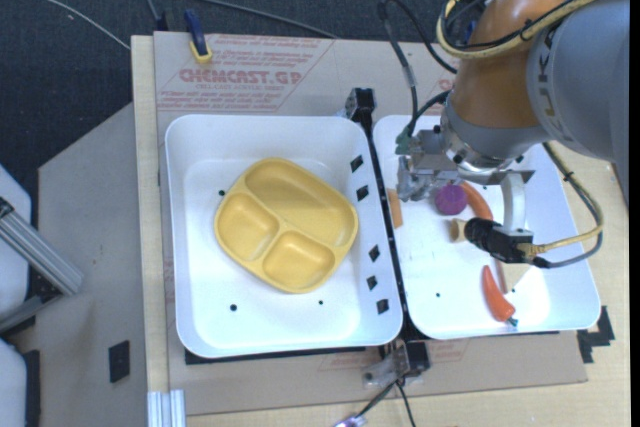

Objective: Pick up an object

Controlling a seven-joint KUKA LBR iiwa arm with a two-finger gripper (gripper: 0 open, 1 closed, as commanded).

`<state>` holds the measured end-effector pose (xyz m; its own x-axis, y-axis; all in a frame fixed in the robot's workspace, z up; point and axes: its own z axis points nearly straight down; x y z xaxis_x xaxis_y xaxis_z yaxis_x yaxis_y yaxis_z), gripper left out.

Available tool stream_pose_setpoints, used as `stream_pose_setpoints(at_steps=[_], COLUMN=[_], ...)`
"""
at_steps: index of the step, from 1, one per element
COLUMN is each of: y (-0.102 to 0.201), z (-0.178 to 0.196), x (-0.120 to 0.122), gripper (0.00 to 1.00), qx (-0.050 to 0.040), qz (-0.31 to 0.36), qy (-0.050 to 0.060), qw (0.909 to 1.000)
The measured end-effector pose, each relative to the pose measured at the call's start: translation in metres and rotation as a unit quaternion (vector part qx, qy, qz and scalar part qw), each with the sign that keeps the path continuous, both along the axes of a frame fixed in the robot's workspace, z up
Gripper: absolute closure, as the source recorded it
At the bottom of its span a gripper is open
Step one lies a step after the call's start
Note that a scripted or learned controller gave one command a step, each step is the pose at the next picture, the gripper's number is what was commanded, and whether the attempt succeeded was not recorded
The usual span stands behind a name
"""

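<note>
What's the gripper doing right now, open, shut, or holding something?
Two-finger gripper: cannot be told; it hangs low over the right white bin, beside the small purple round object.

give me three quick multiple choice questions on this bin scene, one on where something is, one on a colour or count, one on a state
1. Where is the yellow divided plate?
A. left bin
B. right bin
C. on the floor

2. How many compartments does the plate have?
A. two
B. three
C. five

3. How does the plate lie?
A. flat, open side up
B. upside down
C. standing on its edge

Answers:
1 A, it sits in the left bin, away from the arm.
2 B, three hollows are visible.
3 A, its compartments face the camera.
</note>
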<state>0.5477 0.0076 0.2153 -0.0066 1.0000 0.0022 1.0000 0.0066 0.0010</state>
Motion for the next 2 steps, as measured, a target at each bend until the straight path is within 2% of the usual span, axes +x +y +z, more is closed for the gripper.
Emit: stream_pose_setpoints(at_steps=[2], y=[0.084], z=[-0.004], x=[0.052], gripper=[1.00], qx=[-0.0004], qz=[-0.001], qy=[-0.001], qw=[1.0000])
